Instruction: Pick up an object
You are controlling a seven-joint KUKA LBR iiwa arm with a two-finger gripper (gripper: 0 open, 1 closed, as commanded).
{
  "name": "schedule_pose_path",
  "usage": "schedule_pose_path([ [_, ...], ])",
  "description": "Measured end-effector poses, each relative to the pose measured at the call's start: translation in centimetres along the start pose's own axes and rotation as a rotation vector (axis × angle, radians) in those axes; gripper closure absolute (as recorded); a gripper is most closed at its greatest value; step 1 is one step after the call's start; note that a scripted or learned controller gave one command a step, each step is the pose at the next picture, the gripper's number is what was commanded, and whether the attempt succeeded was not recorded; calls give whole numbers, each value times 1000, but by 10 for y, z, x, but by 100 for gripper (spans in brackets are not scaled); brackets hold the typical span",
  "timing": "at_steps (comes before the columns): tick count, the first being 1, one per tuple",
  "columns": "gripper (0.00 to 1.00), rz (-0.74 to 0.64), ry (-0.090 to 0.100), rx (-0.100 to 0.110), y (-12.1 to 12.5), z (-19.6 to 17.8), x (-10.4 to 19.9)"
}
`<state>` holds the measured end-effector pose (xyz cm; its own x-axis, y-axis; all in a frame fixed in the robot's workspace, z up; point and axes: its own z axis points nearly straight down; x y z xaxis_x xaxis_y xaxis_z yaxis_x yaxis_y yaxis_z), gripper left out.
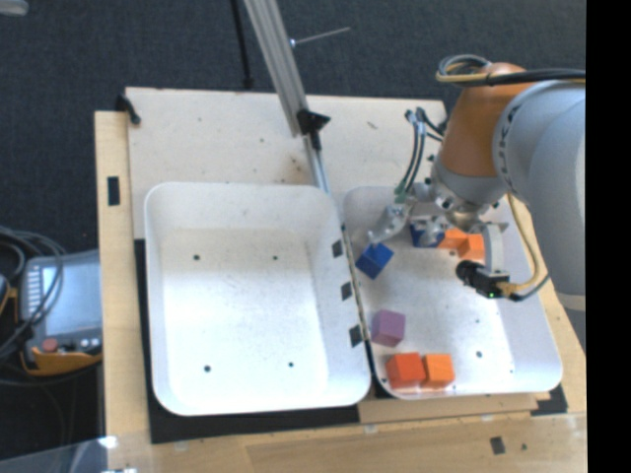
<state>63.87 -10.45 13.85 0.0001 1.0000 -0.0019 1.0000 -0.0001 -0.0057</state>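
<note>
A: How far along is the pick?

B: Not done, I'd judge. The tool [434,227] hangs low in the right bin [527,358]; whether it grips anything, I cannot tell.

A: The objects?

B: Matte, foam-like blocks: blue cube [375,260] just left of the tool, purple cube [388,326] and two orange blocks [419,370] nearer the front rim.

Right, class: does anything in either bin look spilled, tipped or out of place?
Nothing stands out. The blue block, purple block and two orange blocks lie loose in the right bin, none spilled over its rim.
</note>
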Motion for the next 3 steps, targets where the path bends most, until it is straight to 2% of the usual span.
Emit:
schedule_pose_path([
  [1, 0, 0, 5, -7, 1, 29, 1],
  [2, 100, 3, 7, -9, 2, 19, 1],
  [3, 100, -3, 2, -12, 0, -40, 9],
])
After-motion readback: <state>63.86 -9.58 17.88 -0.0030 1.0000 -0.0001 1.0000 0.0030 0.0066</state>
